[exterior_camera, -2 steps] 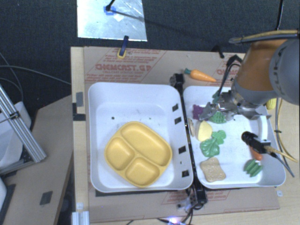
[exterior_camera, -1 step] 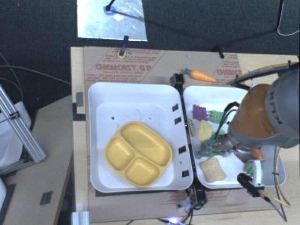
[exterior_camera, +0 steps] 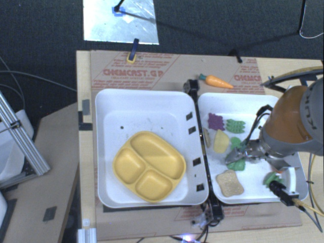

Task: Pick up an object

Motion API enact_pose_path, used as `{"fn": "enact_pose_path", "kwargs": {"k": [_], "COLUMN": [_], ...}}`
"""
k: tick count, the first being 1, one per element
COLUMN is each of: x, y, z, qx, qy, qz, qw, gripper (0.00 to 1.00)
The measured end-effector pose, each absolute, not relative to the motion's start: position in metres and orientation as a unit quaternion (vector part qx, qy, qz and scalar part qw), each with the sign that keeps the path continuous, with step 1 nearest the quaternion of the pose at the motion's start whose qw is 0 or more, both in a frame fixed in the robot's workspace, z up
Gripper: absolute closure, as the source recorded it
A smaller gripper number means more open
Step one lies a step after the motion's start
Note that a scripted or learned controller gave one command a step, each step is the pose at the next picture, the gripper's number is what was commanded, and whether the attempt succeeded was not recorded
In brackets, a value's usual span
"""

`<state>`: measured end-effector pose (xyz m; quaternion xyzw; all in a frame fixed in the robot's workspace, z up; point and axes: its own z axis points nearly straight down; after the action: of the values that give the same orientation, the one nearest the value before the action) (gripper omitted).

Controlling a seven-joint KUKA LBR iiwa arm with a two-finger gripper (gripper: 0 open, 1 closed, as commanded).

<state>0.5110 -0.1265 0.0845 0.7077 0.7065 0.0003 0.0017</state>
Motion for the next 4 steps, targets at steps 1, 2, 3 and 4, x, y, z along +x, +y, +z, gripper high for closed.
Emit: {"fn": "enact_pose_path", "kwargs": {"k": [1,2,3,4], "x": [0.514,0.485,0.487,0.487], "y": [-0.124,-0.136,-0.177,-0.184], "z": [0.098,0.084,0.085,0.085], "qx": [0.706,0.708,0.708,0.707], "qy": [0.708,0.707,0.706,0.707], "qz": [0.0032,-0.0003,-0.0002,0.0005], "qw": [0.003,-0.001,0.002,0.001], "gripper": [1.00,1.00,1.00,1.00]}}
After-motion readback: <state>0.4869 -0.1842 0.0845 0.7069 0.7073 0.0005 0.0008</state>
